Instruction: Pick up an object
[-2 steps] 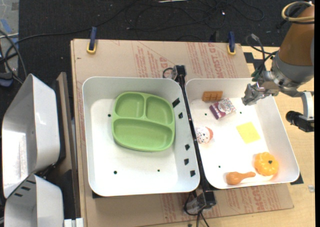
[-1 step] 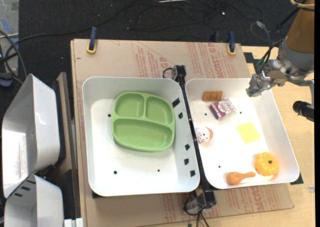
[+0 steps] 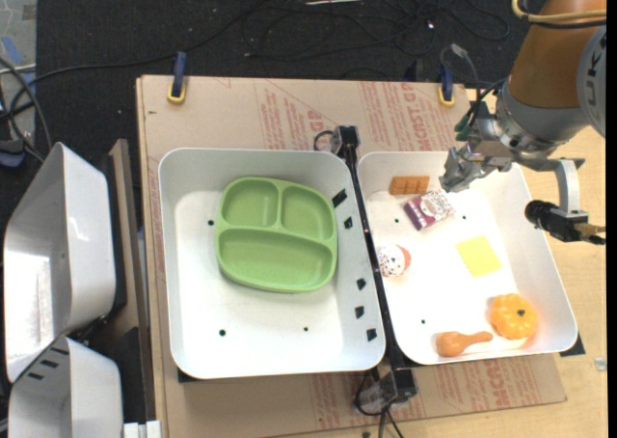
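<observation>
1. Two shallow white bins were set side by side on a brown surface [image 3: 251, 103].
2. A green divided plate [image 3: 278, 234] was laid in the left bin [image 3: 183, 330].
3. In the right bin [image 3: 540, 262], a purple-and-white packet [image 3: 429, 209] and an orange block [image 3: 409, 184] were seen near the far edge.
4. A yellow square [image 3: 479, 256] was placed mid-bin; an orange pumpkin [image 3: 512, 316] and an orange gourd [image 3: 461, 341] lay near the front edge.
5. The pincer [image 3: 457, 178] was positioned just above the packet; how far it was opened could not be told.
</observation>
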### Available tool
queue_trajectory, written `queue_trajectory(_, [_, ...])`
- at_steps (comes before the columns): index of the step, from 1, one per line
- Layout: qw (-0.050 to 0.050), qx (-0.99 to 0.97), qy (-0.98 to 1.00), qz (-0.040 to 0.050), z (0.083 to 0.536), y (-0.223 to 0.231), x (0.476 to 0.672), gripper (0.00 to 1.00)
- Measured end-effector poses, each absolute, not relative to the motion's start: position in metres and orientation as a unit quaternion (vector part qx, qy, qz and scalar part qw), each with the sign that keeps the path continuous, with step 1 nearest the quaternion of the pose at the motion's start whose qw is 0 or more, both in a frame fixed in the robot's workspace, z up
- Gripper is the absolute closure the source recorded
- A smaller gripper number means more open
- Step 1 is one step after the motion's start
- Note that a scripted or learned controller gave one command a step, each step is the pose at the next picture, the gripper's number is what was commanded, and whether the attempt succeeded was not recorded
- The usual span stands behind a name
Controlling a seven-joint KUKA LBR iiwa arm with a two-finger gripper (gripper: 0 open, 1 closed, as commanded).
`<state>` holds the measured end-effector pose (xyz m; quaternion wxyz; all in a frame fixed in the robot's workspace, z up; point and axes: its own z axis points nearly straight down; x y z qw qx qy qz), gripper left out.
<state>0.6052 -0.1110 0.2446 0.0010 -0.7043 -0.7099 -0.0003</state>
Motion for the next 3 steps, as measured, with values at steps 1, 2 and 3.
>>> queue_trajectory(1, [0.002,-0.704,-0.710,0.0003,0.232,-0.056,0.590,1.00])
queue_trajectory(2, [0.001,-0.704,-0.710,-0.0005,0.242,-0.004,0.577,1.00])
queue_trajectory(3, [0.002,-0.704,-0.710,0.0001,0.234,0.057,0.564,1.00])
